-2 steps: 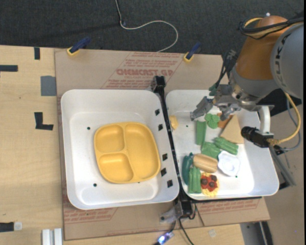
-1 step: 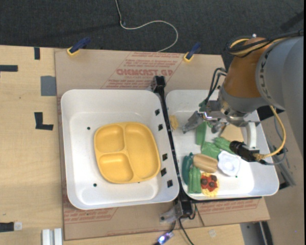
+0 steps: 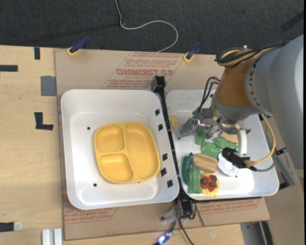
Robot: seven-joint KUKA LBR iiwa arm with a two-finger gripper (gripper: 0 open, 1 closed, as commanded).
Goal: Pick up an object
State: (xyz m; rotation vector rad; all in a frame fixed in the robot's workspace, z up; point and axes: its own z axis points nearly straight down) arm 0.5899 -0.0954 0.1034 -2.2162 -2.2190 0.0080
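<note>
Toys heaped in right bin [image 3: 260,188]: green piece [image 3: 212,150] just below my claw [image 3: 200,129], tan bun-shaped piece [image 3: 205,162] beyond it, red-yellow item [image 3: 209,182] nearer bin's front wall. Claw low over pile; cannot tell finger state, nothing visibly held. Judgement: centre over green piece, descend straight, avoid bin divider at claw's left. Yellow tray [image 3: 126,152] in other bin, well apart.

Yellow divided plate [image 3: 126,152] in left bin [image 3: 76,106], pincer [image 3: 196,128] over toy food [image 3: 204,170] in right bin [image 3: 255,188]
</note>
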